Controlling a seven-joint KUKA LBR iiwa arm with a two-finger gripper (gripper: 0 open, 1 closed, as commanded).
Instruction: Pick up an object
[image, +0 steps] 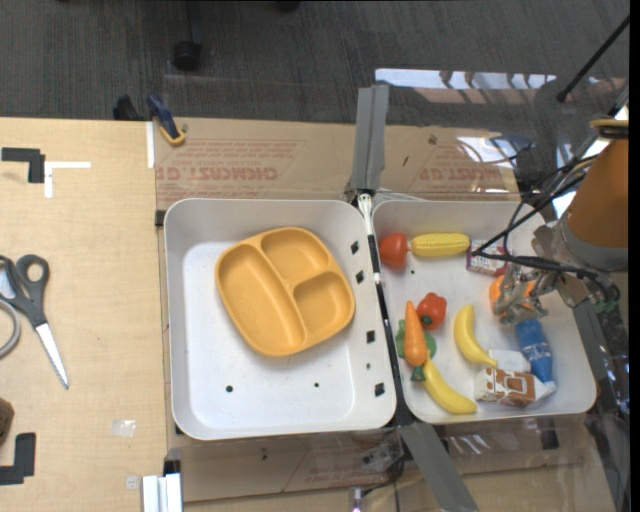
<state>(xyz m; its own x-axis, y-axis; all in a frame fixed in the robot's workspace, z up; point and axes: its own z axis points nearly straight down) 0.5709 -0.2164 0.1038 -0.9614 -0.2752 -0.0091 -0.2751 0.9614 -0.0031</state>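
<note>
The right bin (575, 400) holds several toy foods: a red tomato (393, 249), a corn cob (440, 244), a red pepper (431, 309), a carrot (413, 335) and two bananas (470, 336) (446, 389). A blue bottle (536, 352) and a snack box (506, 386) lie at its right side. My gripper (520, 293) hangs low over the bin's right part, just above the bottle's top. A small orange object (497, 289) sits against its left side. Whether that object is gripped is unclear.
The left bin (190, 330) carries a yellow divided plate (285, 288). A small red-and-white packet (486, 263) lies by the corn. Scissors (38, 310) rest on the wooden bench at the far left. Cables trail from the arm (606, 200) over the right bin's back corner.
</note>
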